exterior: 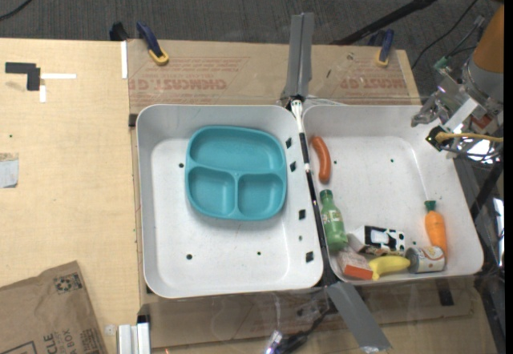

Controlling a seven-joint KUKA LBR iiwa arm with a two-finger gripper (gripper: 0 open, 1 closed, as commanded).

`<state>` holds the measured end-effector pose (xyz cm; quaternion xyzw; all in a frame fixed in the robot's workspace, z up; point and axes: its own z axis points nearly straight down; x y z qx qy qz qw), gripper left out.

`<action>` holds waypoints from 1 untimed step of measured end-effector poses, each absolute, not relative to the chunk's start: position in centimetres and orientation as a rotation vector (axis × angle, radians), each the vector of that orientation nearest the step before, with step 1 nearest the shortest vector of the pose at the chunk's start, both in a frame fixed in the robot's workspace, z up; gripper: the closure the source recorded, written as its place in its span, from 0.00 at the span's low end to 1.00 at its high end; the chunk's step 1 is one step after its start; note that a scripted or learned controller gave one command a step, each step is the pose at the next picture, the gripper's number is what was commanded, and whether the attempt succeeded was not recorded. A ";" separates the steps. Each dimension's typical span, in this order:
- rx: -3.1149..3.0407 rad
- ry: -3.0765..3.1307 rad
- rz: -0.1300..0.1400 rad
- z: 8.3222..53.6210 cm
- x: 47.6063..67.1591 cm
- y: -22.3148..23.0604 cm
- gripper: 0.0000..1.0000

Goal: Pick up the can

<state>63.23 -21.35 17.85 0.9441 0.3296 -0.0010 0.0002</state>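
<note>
Can [427,259] lies on side in right bin [401,128], near front corner, beside banana [388,266]. Gripper [446,122] at bin's far right edge, well apart; jaw state unclear. Pickup not begun.

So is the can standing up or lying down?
Lying down. The can rests on its side in the near right corner of the right bin, beside the banana, just below the carrot.

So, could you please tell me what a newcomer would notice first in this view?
Probably the teal divided plate, alone in the left bin. Next, the clutter along the right bin's near edge: green bottle, banana, can and carrot, with a sausage farther back. The claw hangs over that bin's far right corner.
</note>
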 end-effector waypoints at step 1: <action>2.974 1.012 -0.005 16.7 65.0 -20.3 0.00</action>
